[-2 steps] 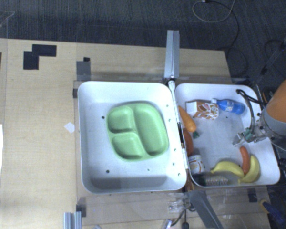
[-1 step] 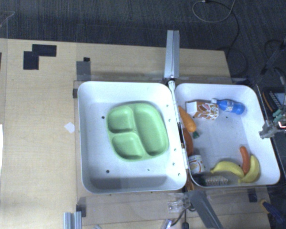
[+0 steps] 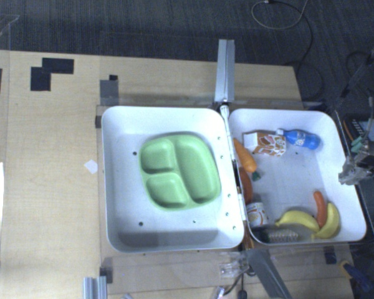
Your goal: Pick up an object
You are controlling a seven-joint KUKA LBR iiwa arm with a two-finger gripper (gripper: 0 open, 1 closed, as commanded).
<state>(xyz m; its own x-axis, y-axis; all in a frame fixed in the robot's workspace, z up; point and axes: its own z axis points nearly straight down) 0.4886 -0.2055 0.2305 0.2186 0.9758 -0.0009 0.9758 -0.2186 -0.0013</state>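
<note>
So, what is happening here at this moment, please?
A robot arm is meant to pick up an object, and its hand sits at the right edge of the right bin, holding nothing that I can see. That bin holds bananas, a carrot, a blue bottle, a small carton and a red item. The left bin holds a green divided tray. Nothing is lifted yet.

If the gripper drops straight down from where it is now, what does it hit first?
Probably the right bin's right rim or wall: the gripper sits at that edge, above the hot dog and banana in the image. Height is unclear from this slanted view, so it might meet bare floor just inside.
</note>
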